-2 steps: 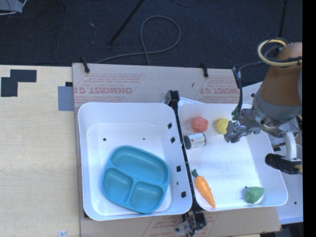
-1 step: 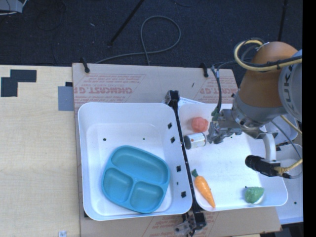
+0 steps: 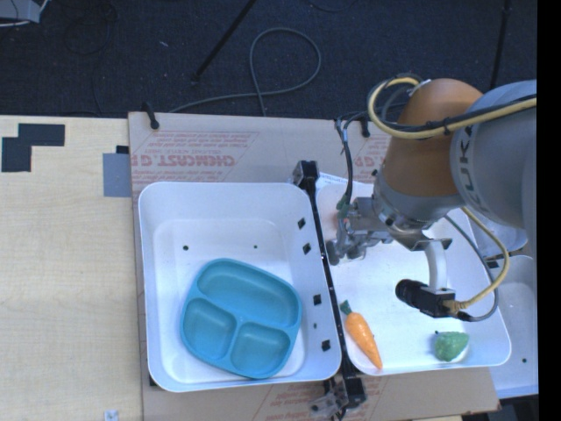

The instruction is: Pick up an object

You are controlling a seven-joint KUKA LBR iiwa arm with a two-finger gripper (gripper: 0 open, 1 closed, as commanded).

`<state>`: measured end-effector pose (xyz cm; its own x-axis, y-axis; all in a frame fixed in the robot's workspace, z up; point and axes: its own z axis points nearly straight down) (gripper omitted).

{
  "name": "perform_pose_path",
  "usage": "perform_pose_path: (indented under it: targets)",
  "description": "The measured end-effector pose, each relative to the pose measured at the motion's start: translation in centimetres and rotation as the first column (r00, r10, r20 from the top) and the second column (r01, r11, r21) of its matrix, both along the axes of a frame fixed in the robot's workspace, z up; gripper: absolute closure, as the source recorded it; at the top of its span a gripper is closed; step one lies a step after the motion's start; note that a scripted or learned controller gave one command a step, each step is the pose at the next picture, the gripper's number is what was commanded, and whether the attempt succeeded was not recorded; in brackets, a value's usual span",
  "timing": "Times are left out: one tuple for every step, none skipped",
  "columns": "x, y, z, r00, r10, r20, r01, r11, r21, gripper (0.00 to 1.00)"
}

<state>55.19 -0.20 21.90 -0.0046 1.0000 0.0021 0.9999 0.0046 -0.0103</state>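
One carrot (image 3: 363,338) lies diagonally, green top pointing upper-left.

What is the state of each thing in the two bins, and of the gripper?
Blue divided plate: flat in left bin, upright, nothing on it.
Toy carrot: lying in right bin, by the divider.
Green object: resting in right bin.
Gripper: low in right bin, holding nothing visible.
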Motion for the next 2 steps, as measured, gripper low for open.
perform_pose_path:
  targets:
    - [-0.2, 5.2, 0.9, 1.000, 0.001, 0.003, -0.001, 1.000, -0.001, 1.00]
    - [-0.3, 10.6, 1.5, 1.000, 0.001, 0.002, -0.001, 1.000, -0.002, 1.00]
